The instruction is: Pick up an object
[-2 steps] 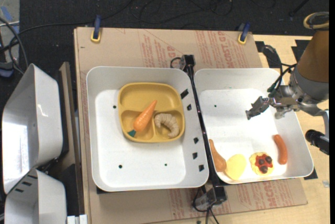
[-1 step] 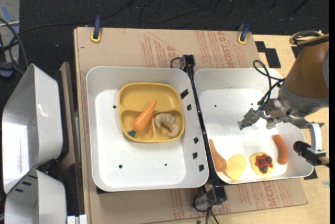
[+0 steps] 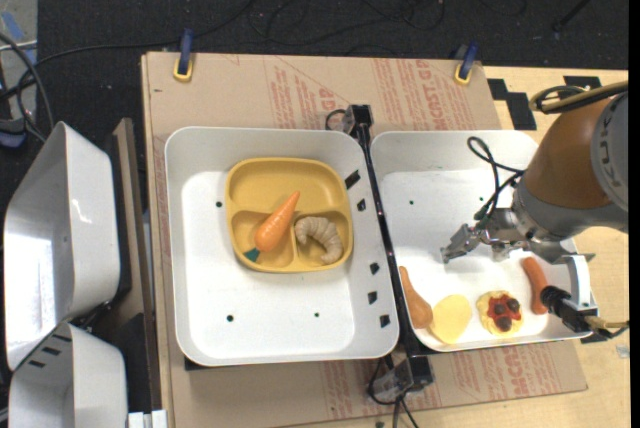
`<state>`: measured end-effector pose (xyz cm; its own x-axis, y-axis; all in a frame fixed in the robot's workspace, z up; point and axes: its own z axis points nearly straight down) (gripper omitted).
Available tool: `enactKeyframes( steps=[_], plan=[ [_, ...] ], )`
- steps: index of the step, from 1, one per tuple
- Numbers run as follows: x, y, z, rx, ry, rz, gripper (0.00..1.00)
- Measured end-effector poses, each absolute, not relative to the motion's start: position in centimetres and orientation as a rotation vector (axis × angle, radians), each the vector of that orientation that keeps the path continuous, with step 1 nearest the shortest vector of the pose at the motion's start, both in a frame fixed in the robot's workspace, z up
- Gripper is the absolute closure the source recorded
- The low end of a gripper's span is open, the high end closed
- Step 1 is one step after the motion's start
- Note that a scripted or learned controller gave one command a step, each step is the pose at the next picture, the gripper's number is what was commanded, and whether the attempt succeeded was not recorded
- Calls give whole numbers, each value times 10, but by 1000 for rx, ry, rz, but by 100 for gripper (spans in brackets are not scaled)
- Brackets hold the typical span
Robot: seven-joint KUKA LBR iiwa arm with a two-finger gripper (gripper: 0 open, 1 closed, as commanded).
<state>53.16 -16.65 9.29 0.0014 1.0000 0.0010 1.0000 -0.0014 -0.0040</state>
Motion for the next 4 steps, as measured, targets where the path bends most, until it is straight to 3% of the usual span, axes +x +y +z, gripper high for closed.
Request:
enactKeyframes(
  steps=[1,3,4],
  plan=[
    [533,-167,106,-2224,-2219,0,100],
    [541,-170,222,-2223,-2228,-4,100],
    [542,-170,200,-2221,-2220,2,100]
  ],
)
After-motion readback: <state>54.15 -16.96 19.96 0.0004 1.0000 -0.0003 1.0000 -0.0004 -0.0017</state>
